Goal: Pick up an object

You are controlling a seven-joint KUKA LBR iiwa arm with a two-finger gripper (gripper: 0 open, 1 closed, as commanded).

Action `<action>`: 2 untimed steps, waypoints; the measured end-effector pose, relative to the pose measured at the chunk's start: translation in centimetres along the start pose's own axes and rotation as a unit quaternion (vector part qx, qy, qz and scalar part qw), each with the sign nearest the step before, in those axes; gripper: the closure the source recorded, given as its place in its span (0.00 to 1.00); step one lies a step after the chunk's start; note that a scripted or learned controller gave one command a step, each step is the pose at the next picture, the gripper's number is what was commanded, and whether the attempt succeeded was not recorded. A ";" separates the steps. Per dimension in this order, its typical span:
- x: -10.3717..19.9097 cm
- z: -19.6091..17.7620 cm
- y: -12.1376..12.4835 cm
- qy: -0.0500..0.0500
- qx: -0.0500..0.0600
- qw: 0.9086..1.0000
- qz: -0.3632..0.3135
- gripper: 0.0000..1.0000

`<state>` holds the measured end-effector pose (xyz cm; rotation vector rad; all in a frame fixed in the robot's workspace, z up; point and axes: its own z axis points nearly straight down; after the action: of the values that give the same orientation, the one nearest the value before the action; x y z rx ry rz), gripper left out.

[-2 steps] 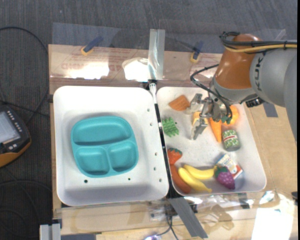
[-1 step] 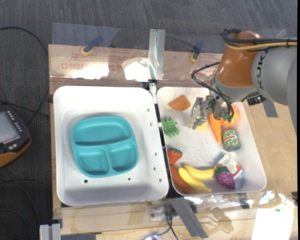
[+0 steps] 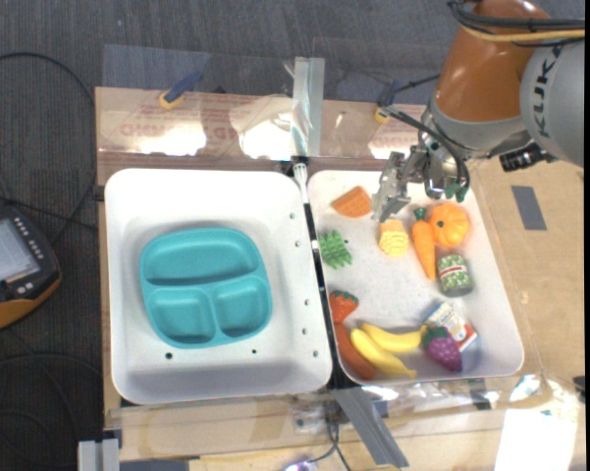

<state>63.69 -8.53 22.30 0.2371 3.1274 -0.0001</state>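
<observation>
Two shallow white bins are seen side by side on the table (image 3: 560,263). In the left bin (image 3: 128,263) a teal divided tray (image 3: 206,285) is laid flat, with one long compartment at its far side and two smaller ones nearer the camera.

The right bin (image 3: 501,332) is filled with toy food. An orange slice-shaped piece (image 3: 352,202) is placed near the far left corner, and a green leafy piece (image 3: 335,250) is found close to the bin's left wall. A yellow corn cob (image 3: 394,237) is seen near the middle of the far half, with a carrot (image 3: 424,247) just beside it on the right and a round orange fruit (image 3: 451,224) touching the carrot's top. A small green-labelled can (image 3: 455,273) is set below the fruit. Along the near wall a red-orange piece (image 3: 344,307), a bunch of bananas (image 3: 388,347), a bunch of purple grapes (image 3: 444,349) and a small carton (image 3: 452,324) are gathered close together.

The arm (image 3: 501,67) is extended from the right, and the pincer (image 3: 398,196) is held low over the far part of the right bin, just above the corn cob and beside the orange slice. Its fingers are seen slightly apart, and nothing is shown between them.
</observation>
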 end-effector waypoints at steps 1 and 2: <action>7.8 10.7 -3.5 0.003 0.001 1.000 -0.026 1.00; 4.9 13.0 -2.1 -0.002 0.001 0.991 0.132 1.00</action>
<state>58.57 -9.87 9.25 0.6471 3.0644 -0.0018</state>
